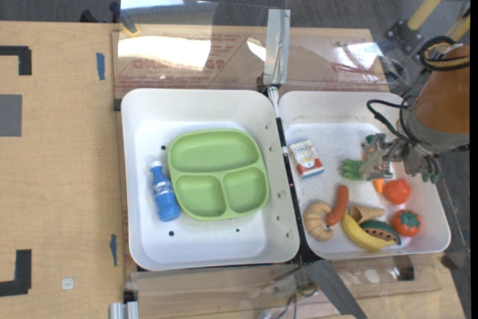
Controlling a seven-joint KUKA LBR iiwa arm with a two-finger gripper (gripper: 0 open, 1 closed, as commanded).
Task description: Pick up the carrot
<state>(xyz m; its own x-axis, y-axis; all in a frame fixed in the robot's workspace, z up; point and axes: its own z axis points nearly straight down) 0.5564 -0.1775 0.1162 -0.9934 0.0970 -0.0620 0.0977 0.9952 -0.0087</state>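
The carrot lies in the right bin [441, 235], toward its right side. Its green leafy top [351, 169] points left, and its orange body [396, 191] shows lower right of the gripper. My gripper [377, 159] hangs directly over the carrot's middle and hides that part. The grey arm with its orange band [447, 97] reaches in from the right edge. The gripper body blocks the view of how it meets the carrot.
The right bin also holds a small white carton [306, 158], a red sausage [340, 204], a croissant [317, 221], a banana [366, 234] and a tomato [408, 222]. In the left bin [142, 123] sit a green divided plate [216, 174] and a blue bottle [162, 193].
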